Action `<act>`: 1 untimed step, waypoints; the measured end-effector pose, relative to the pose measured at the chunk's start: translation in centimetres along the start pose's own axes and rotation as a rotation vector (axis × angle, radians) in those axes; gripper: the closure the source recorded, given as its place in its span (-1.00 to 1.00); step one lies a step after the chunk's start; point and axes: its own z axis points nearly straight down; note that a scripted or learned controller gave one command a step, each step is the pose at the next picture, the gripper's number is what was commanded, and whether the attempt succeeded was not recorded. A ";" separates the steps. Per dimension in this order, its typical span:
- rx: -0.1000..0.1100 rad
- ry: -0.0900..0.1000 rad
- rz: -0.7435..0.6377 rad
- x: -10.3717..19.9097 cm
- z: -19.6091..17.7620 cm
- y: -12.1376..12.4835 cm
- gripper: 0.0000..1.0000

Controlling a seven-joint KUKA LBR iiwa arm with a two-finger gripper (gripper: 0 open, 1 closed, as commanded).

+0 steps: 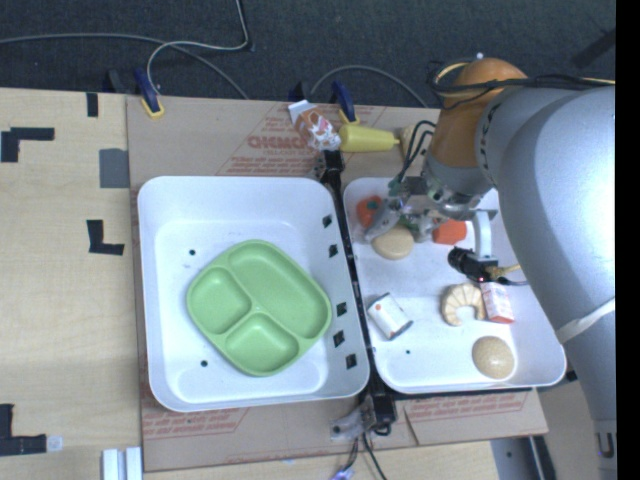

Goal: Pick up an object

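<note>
The end effector hovers in the right bin, just above a bun. I cannot tell its state. A green tray lies in the left bin.

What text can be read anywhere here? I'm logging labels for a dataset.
Red printing on the cardboard sheet above the left bin: too blurred to read for certain.
Red printing on the cardboard's front edge: too small to read.
Small white box in the right bin: markings too small to read.
Red-and-white packet: unreadable.
</note>
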 end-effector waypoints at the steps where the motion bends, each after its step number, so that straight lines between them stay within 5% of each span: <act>1: 0.000 -0.001 0.000 0.0 0.0 0.0 -1.00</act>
